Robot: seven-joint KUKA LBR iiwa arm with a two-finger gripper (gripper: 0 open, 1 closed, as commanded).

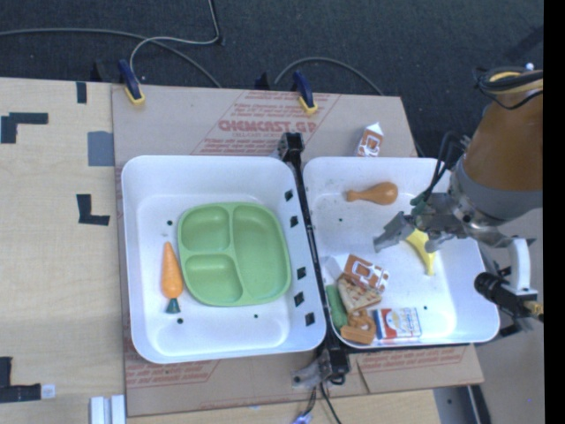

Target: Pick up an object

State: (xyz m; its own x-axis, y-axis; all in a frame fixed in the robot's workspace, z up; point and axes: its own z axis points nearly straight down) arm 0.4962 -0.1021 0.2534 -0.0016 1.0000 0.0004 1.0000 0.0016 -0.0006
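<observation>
Over in the left bin (141,237), a toy carrot (171,275) lies just beside a green divided plate (234,253). Across the divider, the right bin (459,321) holds a toy drumstick (372,193) near its top edge, with a cluster of small cartons and snack toys (366,300) at the bottom. The gripper (408,230) hangs over the bin's middle, claw spread and pinching nothing, a yellow banana (424,250) just beside and partly under it.

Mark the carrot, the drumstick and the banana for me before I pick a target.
carrot (171,272): camera view, middle of its orange body, left bin.
drumstick (380,193): camera view, on the fat meaty end, right bin.
banana (423,250): camera view, on the yellow body below the gripper.
</observation>
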